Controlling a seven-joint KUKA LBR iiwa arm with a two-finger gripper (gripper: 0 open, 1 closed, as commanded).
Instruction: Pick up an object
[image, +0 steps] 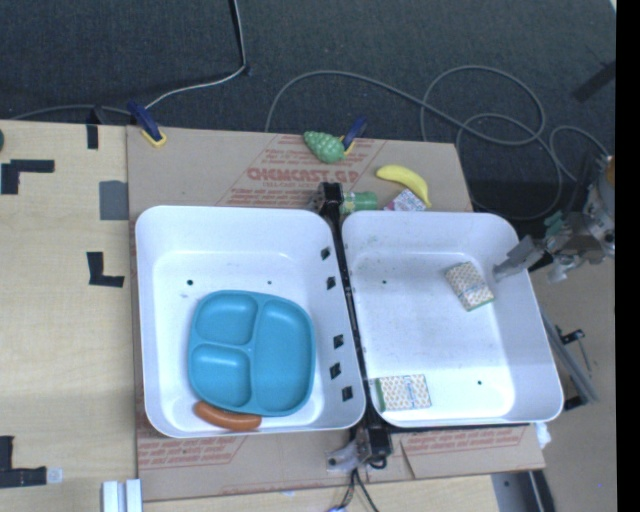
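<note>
While the gripper (520, 258) hangs at the right bin's (440, 405) far right rim, its state impossible to tell, a small speckled block (468, 285) lies inside that bin just left of it, untouched.

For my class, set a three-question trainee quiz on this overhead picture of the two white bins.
1. True or false: the blue divided plate lies in the right bin.
2. What lies against the blue divided plate's near edge? A) orange sausage B) a spoon C) a cup
3. Fill in: the yellow banana lies on the ____, beyond the bins.

Key:
1. False; it is in the left bin.
2. A, the orange sausage.
3. Cardboard.

The right bin holds a speckled block and a patterned packet.
</note>
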